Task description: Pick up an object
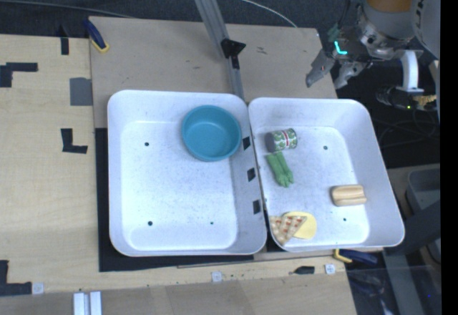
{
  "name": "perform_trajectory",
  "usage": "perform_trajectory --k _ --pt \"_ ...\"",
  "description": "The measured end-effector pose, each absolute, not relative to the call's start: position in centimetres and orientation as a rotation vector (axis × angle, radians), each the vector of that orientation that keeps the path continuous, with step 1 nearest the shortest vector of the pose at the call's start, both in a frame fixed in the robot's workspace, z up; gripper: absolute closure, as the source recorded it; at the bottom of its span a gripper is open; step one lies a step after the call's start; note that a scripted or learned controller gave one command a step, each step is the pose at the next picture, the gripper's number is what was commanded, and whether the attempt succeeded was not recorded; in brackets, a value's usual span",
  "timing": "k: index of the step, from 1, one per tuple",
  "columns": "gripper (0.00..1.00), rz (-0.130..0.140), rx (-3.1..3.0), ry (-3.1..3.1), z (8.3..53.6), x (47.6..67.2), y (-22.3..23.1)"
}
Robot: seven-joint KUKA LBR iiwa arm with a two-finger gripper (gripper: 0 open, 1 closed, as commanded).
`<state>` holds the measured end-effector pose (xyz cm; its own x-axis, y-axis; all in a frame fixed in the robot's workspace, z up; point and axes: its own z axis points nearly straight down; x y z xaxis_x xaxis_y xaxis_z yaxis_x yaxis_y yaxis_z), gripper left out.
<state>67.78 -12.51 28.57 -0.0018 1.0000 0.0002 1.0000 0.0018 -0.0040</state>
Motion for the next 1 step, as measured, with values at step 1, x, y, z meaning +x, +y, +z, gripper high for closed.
perform_trajectory --k 1 --pt "0.00 0.001 -2.219 -2.224 28.75 67.84 -12.50"
